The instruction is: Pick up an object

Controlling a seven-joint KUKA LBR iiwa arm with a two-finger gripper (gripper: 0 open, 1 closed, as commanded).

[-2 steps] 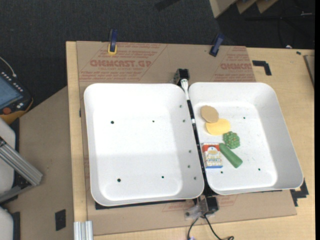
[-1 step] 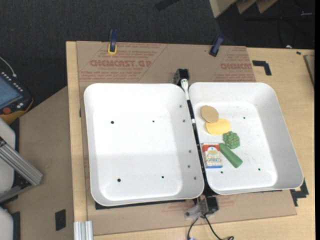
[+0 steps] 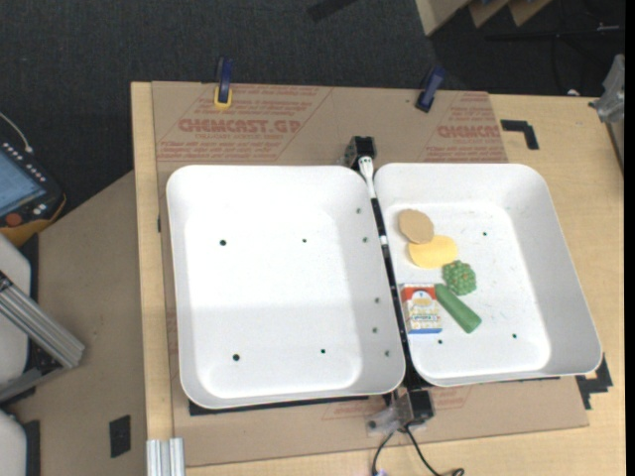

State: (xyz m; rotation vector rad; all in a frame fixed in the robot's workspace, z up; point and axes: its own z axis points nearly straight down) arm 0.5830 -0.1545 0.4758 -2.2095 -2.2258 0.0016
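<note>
The right bin (image 3: 556,266) holds several small objects near its left side. A tan oval piece (image 3: 417,227) lies furthest back, with a yellow piece (image 3: 433,253) touching its front edge. A green vegetable-shaped toy (image 3: 459,292) with a knobbly head and a long stalk lies slanted in front of them. A small white packet with red and blue print (image 3: 423,310) rests flat beside the stalk, close to the bin's left wall.
The left bin (image 3: 198,296) stands beside the right one on a cardboard sheet (image 3: 298,117). Two clamps (image 3: 224,82) (image 3: 431,87) grip the cardboard's back edge. A black fitting (image 3: 360,152) sits between the bins at the back.
</note>
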